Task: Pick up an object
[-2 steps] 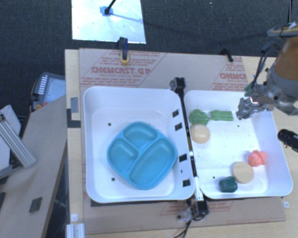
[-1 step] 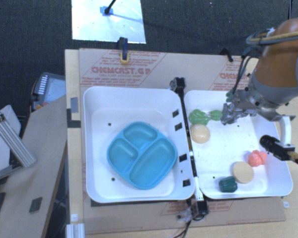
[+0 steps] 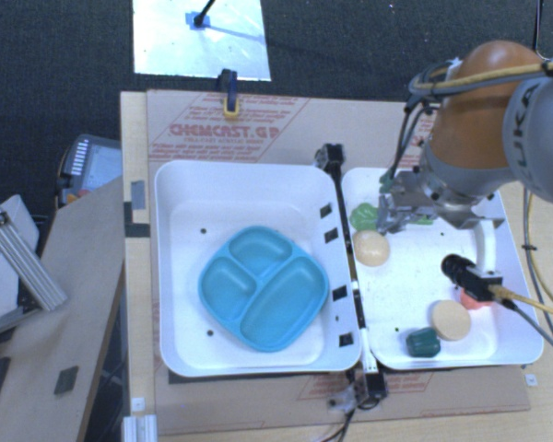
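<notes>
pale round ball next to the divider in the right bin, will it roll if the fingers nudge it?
Probably. The pale ball looks round and smooth, so a side nudge would likely send it rolling. It sits near the right bin's left wall, which might stop it. The green object just behind could also block it.

The grey arm with its orange band (image 3: pixel 498 109) ran off the right edge and covered the far corner of the right white bin (image 3: pixel 516 339). A small light-green object (image 3: pixel 363 216) lay partly hidden under the gripper (image 3: pixel 394 215), whose fingertips could not be made out. A red object (image 3: pixel 472 300) was mostly concealed behind a black fitting (image 3: pixel 463 272).
</notes>
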Controlling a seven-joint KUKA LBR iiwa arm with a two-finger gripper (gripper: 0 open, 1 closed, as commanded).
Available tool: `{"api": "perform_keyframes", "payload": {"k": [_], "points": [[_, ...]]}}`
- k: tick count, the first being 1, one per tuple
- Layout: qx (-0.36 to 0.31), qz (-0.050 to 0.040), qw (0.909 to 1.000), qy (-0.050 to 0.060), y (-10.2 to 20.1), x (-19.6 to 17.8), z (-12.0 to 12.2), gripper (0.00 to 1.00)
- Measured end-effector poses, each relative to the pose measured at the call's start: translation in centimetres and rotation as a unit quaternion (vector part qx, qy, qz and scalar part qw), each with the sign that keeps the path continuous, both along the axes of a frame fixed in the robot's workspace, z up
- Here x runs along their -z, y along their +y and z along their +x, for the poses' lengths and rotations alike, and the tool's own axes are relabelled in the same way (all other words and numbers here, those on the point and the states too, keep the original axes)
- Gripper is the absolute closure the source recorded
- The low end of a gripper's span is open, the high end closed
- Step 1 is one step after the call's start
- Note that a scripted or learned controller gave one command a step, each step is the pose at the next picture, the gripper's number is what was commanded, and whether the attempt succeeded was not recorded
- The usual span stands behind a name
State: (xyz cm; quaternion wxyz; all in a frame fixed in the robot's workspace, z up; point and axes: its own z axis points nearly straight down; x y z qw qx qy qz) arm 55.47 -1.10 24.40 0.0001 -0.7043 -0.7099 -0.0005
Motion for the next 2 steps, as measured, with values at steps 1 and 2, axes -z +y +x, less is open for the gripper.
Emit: {"api": "perform_keyframes", "payload": {"k": [1,2], "points": [[-0.001,0.0003,1.0,0.0,6.1,0.9,-0.8,1.0],[0.0,0.0001,1.0,0.0,10.7,1.9,-1.5,1.0]]}}
